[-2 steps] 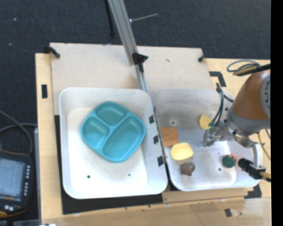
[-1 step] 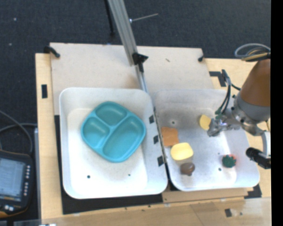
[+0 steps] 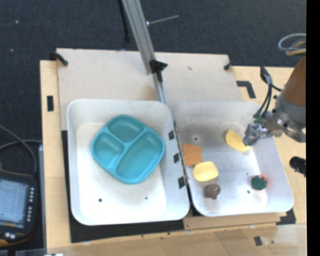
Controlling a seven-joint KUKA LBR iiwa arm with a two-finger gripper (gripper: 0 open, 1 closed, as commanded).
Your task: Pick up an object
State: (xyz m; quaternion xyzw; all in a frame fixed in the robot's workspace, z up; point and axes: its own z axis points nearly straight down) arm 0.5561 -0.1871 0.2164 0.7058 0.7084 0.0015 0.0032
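My gripper point(image 3: 250, 137) hangs over the right bin point(image 3: 213, 116), its tips right at the right-hand edge of a yellow oval piece point(image 3: 235, 141). That piece lies on the bin floor beside the tips. Lower in the same bin sit an orange square block point(image 3: 192, 154), a pale yellow lump point(image 3: 205, 171), a small brown ball point(image 3: 212, 191) and a little green item point(image 3: 258, 183).
A teal divided plate point(image 3: 128, 149) lies in the left bin point(image 3: 80, 201). A metal pole point(image 3: 138, 25) slants down from the top to the gap between the bins. The arm's grey and orange wrist point(image 3: 293, 97) comes in from the right edge.
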